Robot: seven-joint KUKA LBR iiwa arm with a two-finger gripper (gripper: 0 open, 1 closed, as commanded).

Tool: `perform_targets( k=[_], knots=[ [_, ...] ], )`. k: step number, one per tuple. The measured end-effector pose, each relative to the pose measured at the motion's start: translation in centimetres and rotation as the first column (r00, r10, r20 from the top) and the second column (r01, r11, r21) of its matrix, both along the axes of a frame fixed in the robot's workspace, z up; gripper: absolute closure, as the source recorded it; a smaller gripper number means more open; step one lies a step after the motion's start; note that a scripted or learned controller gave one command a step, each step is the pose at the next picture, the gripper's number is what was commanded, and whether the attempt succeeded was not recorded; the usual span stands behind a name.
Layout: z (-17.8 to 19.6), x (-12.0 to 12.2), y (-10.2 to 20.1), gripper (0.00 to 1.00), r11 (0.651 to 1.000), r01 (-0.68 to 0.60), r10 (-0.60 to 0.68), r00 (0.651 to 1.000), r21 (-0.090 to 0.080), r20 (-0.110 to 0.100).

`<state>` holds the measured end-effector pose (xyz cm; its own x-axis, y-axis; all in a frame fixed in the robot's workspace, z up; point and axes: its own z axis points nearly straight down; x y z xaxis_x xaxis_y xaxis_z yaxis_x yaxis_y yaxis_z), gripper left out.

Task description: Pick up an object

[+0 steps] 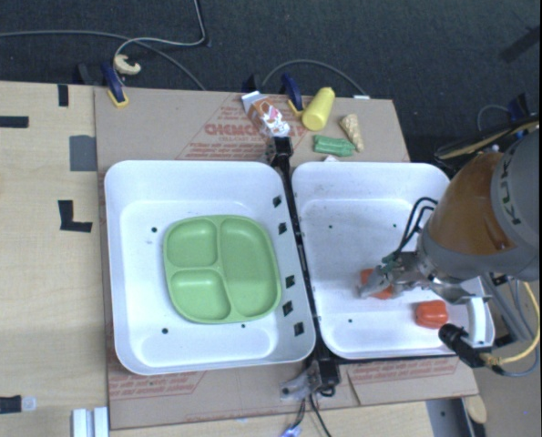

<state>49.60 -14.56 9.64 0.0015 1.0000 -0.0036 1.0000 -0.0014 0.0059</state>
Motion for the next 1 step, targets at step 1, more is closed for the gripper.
perform_targets(
  k=[1],
  knots=[
    [8.78,5.32,8.52,1.0,1.0,-0.004,0.004,1.0,0.004,-0.006]
  ],
)
